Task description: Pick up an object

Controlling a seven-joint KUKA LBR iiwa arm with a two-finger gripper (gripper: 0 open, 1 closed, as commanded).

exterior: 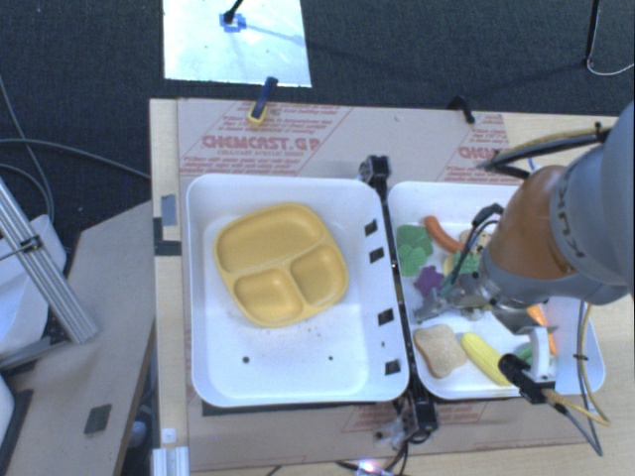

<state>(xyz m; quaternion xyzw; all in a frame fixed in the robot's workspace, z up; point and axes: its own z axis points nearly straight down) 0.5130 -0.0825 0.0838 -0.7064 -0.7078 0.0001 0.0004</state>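
Toy food (439, 350) of smooth plastic lies below the hand (437, 305), grip state unclear

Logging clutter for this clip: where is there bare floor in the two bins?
Left bin: bare floor along the front, below the yellow tray, plus a strip to its right. Right bin: crowded, with toast, banana, purple piece, green piece and the arm overhead.
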